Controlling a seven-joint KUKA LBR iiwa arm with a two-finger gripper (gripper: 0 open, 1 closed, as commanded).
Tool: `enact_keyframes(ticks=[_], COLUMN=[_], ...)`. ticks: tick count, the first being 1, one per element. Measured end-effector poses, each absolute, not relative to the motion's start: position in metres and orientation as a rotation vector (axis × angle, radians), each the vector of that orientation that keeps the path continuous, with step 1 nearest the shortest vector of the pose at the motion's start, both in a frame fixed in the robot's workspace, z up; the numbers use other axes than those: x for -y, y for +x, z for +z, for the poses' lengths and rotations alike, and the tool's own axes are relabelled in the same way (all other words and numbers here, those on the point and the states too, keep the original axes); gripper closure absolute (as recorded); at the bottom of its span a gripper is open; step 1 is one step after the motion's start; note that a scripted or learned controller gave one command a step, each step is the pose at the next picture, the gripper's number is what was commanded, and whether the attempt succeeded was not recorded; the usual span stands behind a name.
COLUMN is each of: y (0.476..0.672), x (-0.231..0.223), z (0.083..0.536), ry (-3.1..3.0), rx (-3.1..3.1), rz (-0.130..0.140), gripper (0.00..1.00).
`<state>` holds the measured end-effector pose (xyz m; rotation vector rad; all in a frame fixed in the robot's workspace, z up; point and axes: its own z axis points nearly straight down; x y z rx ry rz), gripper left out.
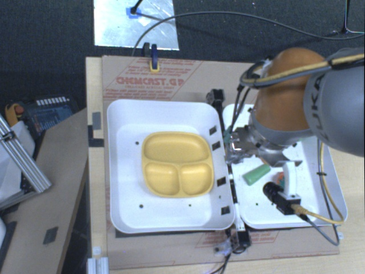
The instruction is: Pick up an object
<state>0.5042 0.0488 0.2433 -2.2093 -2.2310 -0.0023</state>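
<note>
Over the right bin (328,207) the arm (296,104) leans in from the right, wrist bent down, its pincer (238,147) near the bin's left wall; its state cannot be told. Just beside it lies a green object (255,174), long axis slanting from lower left to upper right. A yellow divided tray (175,163) sits in the left bin (122,153).

A yellow three-compartment tray (175,164) lies flat and upright in the middle of the left bin (122,210), one wide section on its far side, two smaller ones nearer. In the right bin (256,218) a small green block (255,174) lies tilted near the left wall, with a small orange-red piece (280,178) just right of it, partly hidden.
</note>
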Motion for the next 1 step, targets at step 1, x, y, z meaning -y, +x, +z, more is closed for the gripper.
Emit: enact_keyframes(ticks=[1], y=[0.5055], x=[-0.1077], z=[0.2350], ry=[-2.209], rx=[2.233], rz=[-0.003], gripper=[1.00])
